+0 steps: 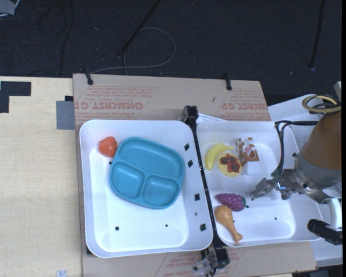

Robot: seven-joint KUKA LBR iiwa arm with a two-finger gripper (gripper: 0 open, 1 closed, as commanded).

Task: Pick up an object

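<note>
In the right bin lie a yellow banana, a round piece with red topping, a red and white packet, a purple grape bunch and a tan drumstick. My gripper hangs over the right side of this bin, to the right of the grapes and apart from them. Its fingers point left and look spread, with nothing between them.
The left bin carries a blue divided plate and a small orange-red fruit at its upper left. A black divider separates the bins. Brown cardboard lies behind, a wooden bench to the left.
</note>
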